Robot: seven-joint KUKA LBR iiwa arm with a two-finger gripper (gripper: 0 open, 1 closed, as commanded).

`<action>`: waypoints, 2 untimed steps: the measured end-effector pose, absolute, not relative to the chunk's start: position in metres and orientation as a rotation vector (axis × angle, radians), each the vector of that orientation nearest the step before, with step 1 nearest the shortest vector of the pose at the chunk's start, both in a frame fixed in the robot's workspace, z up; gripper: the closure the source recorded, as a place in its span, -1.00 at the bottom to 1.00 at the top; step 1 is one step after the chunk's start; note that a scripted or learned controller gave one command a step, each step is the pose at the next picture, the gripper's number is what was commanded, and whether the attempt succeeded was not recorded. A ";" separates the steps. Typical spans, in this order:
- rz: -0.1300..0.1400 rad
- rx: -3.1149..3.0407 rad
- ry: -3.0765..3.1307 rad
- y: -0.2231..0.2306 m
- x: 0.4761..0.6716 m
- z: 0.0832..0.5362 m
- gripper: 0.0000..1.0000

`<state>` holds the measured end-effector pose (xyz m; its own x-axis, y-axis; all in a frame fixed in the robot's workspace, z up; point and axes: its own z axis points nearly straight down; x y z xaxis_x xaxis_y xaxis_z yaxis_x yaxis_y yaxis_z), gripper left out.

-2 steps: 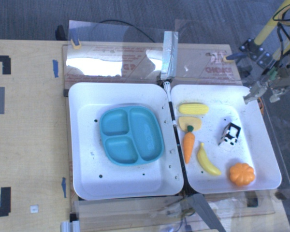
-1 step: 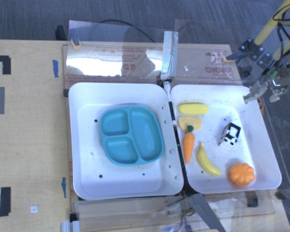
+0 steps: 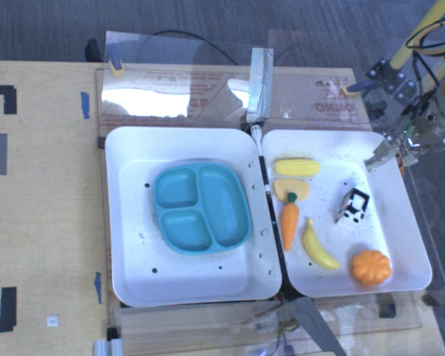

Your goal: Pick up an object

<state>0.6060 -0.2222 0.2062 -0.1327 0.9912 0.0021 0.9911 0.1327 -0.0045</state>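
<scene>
The right bin [image 3: 400,221] holds several toy foods. A yellow corn cob [image 3: 297,167] lies at the back, with a yellow wedge [image 3: 291,189] just in front of it. An orange carrot [image 3: 289,225] and a yellow banana [image 3: 319,247] lie toward the front. At the front right sits an orange pumpkin [image 3: 371,267]. A small black-and-white object [image 3: 354,205] rests mid-bin. My gripper [image 3: 388,153] hovers over the bin's back right corner, apart from every object, and nothing shows in its grasp.
The left bin [image 3: 126,258] holds a blue divided plate [image 3: 202,207]. A clear panel and a metal post [image 3: 259,87] stand behind the bins. Cables and the arm's body [image 3: 415,73] crowd the upper right. Wooden benchtop [image 3: 37,199] lies to the left.
</scene>
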 end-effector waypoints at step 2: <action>-0.004 -1.785 -2.595 -0.179 0.584 0.088 -1.00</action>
